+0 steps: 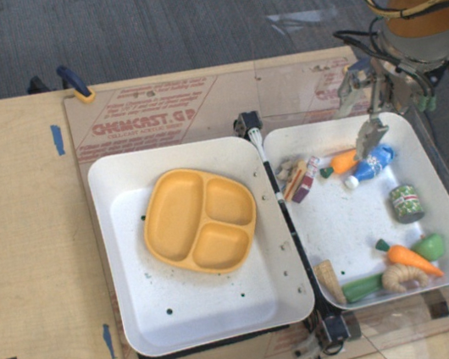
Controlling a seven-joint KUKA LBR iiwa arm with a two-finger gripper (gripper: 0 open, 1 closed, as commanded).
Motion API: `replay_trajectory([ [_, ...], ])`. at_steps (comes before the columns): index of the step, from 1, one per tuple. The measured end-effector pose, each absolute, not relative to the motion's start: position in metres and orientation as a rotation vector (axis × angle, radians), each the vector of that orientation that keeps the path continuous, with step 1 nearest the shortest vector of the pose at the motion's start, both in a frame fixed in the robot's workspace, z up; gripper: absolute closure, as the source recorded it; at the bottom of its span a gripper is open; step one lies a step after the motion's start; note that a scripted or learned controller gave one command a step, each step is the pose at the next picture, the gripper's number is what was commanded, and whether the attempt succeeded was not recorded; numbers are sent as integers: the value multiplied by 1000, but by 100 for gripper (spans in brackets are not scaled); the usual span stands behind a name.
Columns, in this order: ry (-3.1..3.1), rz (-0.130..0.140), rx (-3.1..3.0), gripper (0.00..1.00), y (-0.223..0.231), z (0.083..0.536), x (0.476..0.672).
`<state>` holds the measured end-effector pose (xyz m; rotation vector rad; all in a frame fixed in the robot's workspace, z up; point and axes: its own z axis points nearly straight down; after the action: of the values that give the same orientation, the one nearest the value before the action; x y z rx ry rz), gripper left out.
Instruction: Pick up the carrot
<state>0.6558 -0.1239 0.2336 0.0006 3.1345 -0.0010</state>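
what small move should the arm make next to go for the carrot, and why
Probably travel toward the near edge of the right bin, then descend. The gripper hangs at the bin's far side, over the blue bottle, while the carrot lies at the near side, wedged among a green pepper, a beige piece and a green vegetable, so a tight approach seems needed.

Open white floor fills the right bin's (pixel 348 221) middle, while the carrot (pixel 412 258) at lower right sits hemmed by a green pepper (pixel 431 246) and ginger root (pixel 401 275).
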Motion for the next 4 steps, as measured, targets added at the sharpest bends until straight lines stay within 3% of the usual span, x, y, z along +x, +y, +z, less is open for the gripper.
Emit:
replay_trajectory([
  [1,3125,-4,37,0,-135,101,649],
  [2,3134,0,89,0,-161,88,629],
  [3,3121,-4,87,100,-160,103,633],
  [4,3122,-4,87,0,-160,102,633],
])
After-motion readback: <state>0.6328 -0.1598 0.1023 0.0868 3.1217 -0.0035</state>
